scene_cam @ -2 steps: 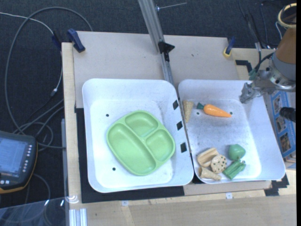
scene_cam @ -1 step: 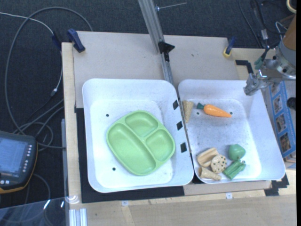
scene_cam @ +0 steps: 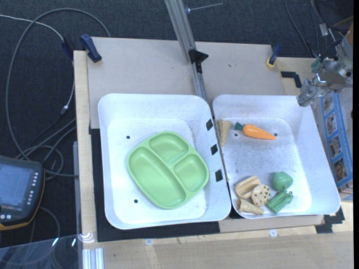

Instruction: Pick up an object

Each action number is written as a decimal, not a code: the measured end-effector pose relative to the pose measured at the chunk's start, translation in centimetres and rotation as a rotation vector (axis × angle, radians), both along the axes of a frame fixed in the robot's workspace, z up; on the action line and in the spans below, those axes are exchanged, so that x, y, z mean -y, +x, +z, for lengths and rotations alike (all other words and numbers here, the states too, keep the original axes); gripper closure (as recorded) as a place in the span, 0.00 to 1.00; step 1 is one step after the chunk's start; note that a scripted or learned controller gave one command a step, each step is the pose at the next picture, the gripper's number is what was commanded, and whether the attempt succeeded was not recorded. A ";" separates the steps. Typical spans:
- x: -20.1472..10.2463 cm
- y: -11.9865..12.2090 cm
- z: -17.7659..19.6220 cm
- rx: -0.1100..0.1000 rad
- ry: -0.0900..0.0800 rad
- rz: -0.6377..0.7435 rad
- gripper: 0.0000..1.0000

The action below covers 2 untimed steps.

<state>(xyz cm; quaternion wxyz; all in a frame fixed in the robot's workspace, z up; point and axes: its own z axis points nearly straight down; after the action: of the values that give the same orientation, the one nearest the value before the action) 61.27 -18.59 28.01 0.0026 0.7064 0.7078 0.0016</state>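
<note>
The right bin (scene_cam: 305,150) holds several toy foods. An orange carrot (scene_cam: 258,131) lies near its back, with a tan cone (scene_cam: 224,131) to its left by the dividing wall. At the front sit a green pepper (scene_cam: 282,180), a green stalk-like piece (scene_cam: 279,202), a round cookie (scene_cam: 259,194) and tan bread pieces (scene_cam: 247,186). My gripper (scene_cam: 307,96) hangs over the bin's back right corner, well apart from all of them, with nothing seen in it.
The left bin (scene_cam: 112,128) carries a green divided plate (scene_cam: 168,168). A metal pole (scene_cam: 180,15) rises behind the bins. Blue clamps (scene_cam: 90,47) and a yellow one (scene_cam: 273,56) sit at the bench's back corners. Cables and a pendant (scene_cam: 19,190) lie left.
</note>
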 end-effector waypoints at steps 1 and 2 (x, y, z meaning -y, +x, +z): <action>-5.5 -0.2 -1.4 -0.008 0.004 0.004 1.00; -11.5 -0.4 -1.3 -0.008 0.005 0.005 1.00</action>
<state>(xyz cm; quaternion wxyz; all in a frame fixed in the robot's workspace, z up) 60.84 -7.12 26.68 -0.0020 0.7047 0.7095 0.0003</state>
